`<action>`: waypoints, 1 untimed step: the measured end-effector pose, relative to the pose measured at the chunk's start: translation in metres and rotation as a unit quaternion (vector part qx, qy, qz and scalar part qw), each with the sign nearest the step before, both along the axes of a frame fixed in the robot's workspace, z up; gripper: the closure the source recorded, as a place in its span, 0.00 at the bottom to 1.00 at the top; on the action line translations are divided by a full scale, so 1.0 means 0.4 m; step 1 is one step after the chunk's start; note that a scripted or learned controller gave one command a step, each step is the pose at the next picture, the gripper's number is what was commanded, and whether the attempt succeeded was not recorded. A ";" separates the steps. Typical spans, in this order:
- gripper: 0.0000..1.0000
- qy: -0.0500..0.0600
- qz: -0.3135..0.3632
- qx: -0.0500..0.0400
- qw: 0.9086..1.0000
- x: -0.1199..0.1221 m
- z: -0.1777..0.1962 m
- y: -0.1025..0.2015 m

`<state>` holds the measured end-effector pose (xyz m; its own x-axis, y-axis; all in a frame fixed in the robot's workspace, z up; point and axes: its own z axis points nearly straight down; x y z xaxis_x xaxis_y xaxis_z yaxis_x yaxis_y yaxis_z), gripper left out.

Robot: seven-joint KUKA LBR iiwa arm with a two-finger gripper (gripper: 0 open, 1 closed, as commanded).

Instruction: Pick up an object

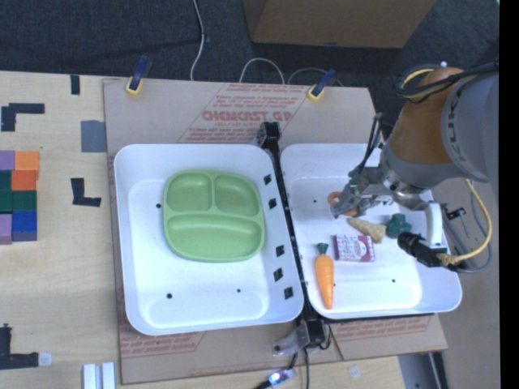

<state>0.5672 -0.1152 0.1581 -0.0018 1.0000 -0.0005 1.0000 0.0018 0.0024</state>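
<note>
My gripper (347, 204) hangs low over the right bin (405, 298), in its upper middle; whether it is released or clenched I cannot tell from up here. An orange, ring-like bit (333, 197) shows right at my tip, too small to name, and I cannot tell if I touch it.

Counting what lies close in this bin: one tan, bread-like piece (367, 228) just below me, one small pink-and-white packet (354, 248) below that and touching or nearly touching the tan piece, one toy carrot (324, 278) further down and toward the bins' shared wall, and one small dark green thing (397, 224) beside my wrist, away from the divider. Any print on the packet is too small to read.

Around me, the bin floor is bare toward the far edge above my tip and along the near rim below the carrot. The divider (278, 209) between the bins stands near, on the side away from my arm.

Beyond it, the left bin (138, 298) holds one green compartment plate (215, 215), three sections, with bare floor all round it.

Both bins rest on a cardboard sheet (243, 112) with red lettering that reads roughly "CHEMCAST GP". Two yellow-and-blue clamps (138, 78) grip its far edge. Well off past the left bin sits a stack of coloured blocks (18, 197).
</note>
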 end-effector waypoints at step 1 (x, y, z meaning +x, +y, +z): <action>1.00 0.000 0.000 0.000 1.000 0.008 0.111 -0.015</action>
<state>0.5704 -0.1211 0.2025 -0.0010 1.0000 -0.0011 1.0000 0.0010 0.0031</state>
